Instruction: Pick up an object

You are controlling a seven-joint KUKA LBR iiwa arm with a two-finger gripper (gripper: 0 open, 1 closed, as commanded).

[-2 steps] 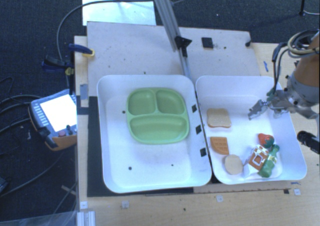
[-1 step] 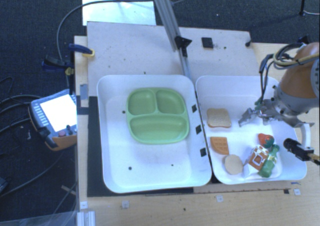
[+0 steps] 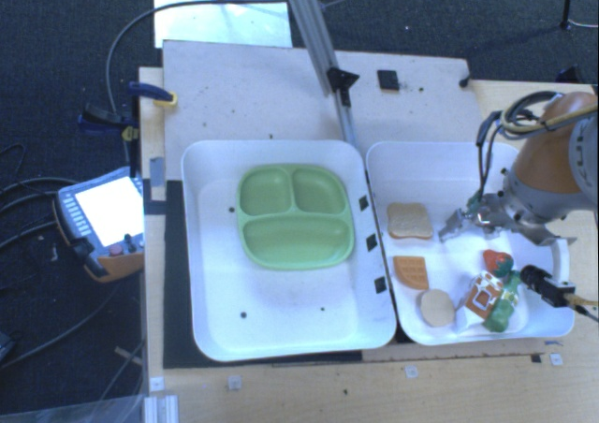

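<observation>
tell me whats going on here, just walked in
A robot arm reaches in from the right over the right-hand bin, with its end effector low near a slice of toy bread. Nothing shows between its fingers. Other toy food lies in that bin: an orange cracker, a round biscuit, a strawberry and a small carton. The left bin holds a green divided plate.
</observation>
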